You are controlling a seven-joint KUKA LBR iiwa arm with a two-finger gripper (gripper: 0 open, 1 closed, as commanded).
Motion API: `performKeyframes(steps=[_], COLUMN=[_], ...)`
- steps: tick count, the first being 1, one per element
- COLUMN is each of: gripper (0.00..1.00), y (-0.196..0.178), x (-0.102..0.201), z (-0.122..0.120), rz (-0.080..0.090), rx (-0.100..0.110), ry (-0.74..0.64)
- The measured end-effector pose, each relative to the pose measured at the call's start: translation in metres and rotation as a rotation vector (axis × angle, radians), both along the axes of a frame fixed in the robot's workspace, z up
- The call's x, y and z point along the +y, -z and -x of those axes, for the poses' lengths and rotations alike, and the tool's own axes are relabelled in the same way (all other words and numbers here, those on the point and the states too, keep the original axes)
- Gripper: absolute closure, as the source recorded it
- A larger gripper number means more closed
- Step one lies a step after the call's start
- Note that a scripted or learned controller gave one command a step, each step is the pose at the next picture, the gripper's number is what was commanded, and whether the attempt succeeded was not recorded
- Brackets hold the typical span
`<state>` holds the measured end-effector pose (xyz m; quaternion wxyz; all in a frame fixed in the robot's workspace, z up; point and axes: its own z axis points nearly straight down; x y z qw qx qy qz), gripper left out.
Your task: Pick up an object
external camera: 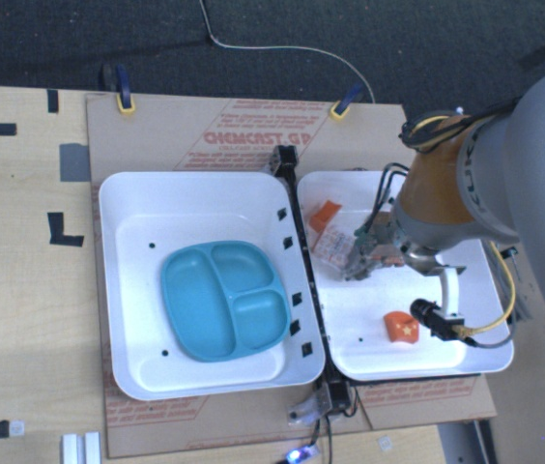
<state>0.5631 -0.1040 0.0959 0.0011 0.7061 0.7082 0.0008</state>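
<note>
My gripper (361, 257) is low in the right bin (475, 361), near its left middle. It sits against the right edge of a clear crinkled packet (331, 247). An orange block (325, 213) lies just behind the packet, close to the bin's left wall. A small red-orange round object (401, 328) rests toward the front of the bin, apart from the gripper. The wrist and orange band (437, 182) cover the bin's back right part.
The left bin (128, 211) holds a blue divided plate (224, 299). A black divider (297, 249) runs between the two bins. A black cable plug (431, 315) hangs from the arm beside the red-orange object. Cardboard (253, 133) lies under both bins.
</note>
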Motion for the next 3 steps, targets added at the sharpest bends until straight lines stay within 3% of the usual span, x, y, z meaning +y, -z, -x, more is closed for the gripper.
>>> performKeyframes(steps=[3], gripper=[1.00], y=[-0.148], x=[0.006], z=[0.008], rz=[0.000], rx=[-0.002], ry=[0.000])
